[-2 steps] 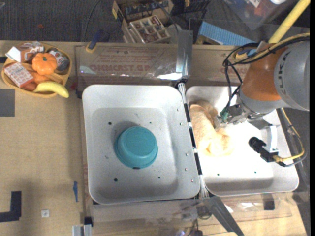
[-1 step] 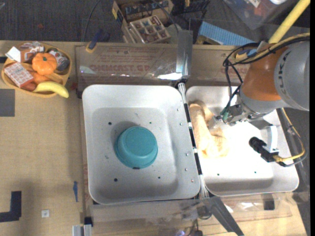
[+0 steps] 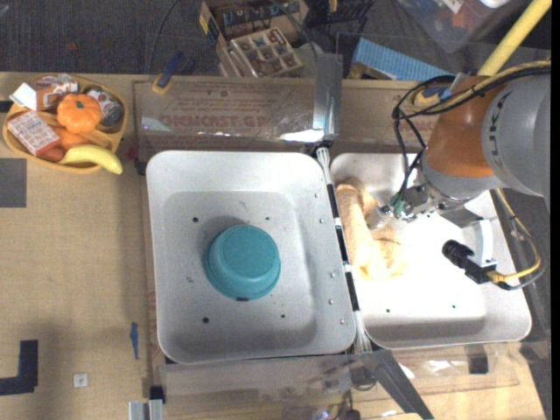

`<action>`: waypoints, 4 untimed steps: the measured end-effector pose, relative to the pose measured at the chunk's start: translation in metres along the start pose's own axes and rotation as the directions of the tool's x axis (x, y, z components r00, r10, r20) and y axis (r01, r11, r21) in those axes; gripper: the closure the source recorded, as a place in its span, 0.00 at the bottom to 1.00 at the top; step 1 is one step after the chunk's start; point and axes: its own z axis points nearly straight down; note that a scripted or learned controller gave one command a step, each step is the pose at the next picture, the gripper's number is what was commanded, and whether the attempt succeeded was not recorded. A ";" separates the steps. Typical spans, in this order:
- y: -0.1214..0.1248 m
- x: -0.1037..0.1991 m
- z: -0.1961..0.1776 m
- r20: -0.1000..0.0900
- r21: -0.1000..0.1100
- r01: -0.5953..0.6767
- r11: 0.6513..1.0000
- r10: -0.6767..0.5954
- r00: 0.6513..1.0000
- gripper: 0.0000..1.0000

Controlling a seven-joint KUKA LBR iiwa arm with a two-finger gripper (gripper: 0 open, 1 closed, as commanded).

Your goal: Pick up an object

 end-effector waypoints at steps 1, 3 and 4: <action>0.002 0.000 -0.011 0.001 -0.006 -0.001 1.000 0.001 1.000 1.00; -0.016 0.010 0.000 0.000 -0.002 0.042 0.999 -0.042 0.999 0.00; -0.014 0.009 -0.011 -0.001 -0.006 0.041 0.999 -0.041 0.999 1.00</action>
